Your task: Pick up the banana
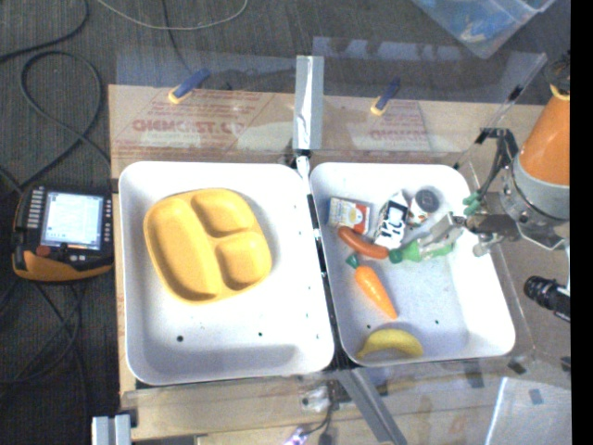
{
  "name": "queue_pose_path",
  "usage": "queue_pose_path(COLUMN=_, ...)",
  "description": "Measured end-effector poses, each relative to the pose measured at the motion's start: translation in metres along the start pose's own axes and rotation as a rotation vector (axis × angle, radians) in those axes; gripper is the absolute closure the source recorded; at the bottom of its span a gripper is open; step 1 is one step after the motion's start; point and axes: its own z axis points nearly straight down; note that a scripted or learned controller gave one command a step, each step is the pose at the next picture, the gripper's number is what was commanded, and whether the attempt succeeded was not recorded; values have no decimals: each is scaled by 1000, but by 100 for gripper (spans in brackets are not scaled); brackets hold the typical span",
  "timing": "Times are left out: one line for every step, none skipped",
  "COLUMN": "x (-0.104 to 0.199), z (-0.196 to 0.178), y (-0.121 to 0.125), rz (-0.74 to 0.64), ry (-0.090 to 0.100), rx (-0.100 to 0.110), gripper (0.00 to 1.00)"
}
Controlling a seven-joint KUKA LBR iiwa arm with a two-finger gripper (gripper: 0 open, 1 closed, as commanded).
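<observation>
One banana (391,343) lies in the right-hand bin (482,313), flat on the floor at the near edge, close to the front wall and a little left of the bin's middle. Its curve arches upward toward the far side. Nothing touches it.

Just beyond it, toward the bin's centre, lies one carrot (374,289), orange with a green stub at its upper-left end, slanting away from the banana and clear of it. Farther back is one red-orange chili-shaped piece (362,244), then one small carton (348,213) with red and white printing, one black-and-white packet (393,221), and one round grey disc (427,198) near the far wall.

The end effector (424,245) hangs over the middle of this bin, reaching in from the right, with green parts at its tip beside the packet. The banana sits well apart from it, nearer the front wall and slightly to the left. Whether the tool is clenched or released cannot be told from this view; nothing is visibly held.

Two white bins stand side by side on the tabletop (232,123). The left bin (167,341) holds one yellow divided tray (210,243) with three compartments. One handheld pendant (63,233) lies on the floor left of the bins.
</observation>
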Motion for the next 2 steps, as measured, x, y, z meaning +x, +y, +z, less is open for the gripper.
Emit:
queue_pose_path(x=26, z=158, y=30, rz=130, ry=1, rx=0, gripper=0)
queue_pose_path(x=42, z=181, y=-6, rz=175, ry=-6, rx=-27, gripper=0)
